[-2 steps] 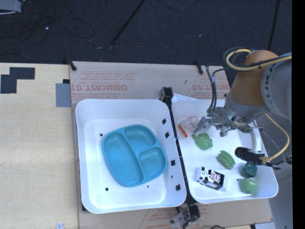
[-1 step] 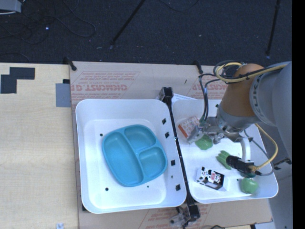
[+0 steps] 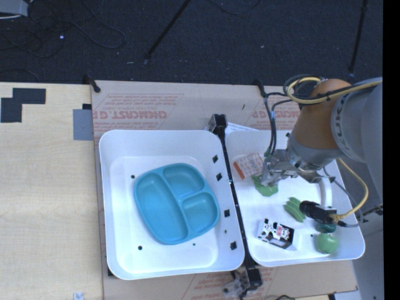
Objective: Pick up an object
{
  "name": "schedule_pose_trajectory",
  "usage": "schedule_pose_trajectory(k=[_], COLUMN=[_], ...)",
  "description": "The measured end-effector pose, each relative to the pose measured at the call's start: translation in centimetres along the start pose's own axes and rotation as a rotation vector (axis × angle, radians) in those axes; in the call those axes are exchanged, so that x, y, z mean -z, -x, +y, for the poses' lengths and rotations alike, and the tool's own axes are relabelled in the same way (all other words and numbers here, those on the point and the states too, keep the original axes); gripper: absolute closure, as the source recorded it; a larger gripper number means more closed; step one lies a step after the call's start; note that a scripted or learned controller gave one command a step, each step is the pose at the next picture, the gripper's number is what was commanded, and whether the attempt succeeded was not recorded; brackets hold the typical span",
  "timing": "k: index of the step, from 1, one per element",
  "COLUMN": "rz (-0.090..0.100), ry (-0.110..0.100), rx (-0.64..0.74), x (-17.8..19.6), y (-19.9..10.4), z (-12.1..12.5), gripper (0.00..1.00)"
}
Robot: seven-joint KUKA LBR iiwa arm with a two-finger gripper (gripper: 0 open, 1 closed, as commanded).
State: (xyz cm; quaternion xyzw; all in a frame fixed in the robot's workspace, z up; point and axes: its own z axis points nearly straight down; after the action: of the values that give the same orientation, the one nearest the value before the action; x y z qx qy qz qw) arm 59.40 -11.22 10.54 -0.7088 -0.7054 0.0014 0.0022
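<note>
My gripper [image 3: 270,176] is low in the right bin [image 3: 350,250], reaching in from the right under the grey arm with its orange band. Its tip is directly over a small green object [image 3: 267,189] near the bin's middle, touching or almost touching it. An orange and white packet [image 3: 248,164] lies just to the gripper's left. A second green piece [image 3: 294,209] lies to the lower right. A black card-like item with white and red marks [image 3: 275,233] is near the front. A round green object [image 3: 326,243] sits in the front right corner.
The left bin [image 3: 119,230] holds a blue divided plate [image 3: 176,202]. A black divider rail [image 3: 229,192] runs between the two bins. Cardboard [image 3: 156,108] lies under both bins on the pale wooden bench [image 3: 44,199].
</note>
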Motion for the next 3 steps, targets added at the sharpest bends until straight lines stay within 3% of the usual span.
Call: schedule_pose_trajectory(k=[1, 2, 3], rz=[-0.002, -0.002, -0.001], ry=[0.008, 0.008, 0.006], rx=[0.006, 0.006, 0.007], x=[5.9, 11.3, 14.0], y=[0.1, 0.0, 0.1], z=[0.9, -0.1, -0.1], gripper=[1.0, 1.0, 1.0])
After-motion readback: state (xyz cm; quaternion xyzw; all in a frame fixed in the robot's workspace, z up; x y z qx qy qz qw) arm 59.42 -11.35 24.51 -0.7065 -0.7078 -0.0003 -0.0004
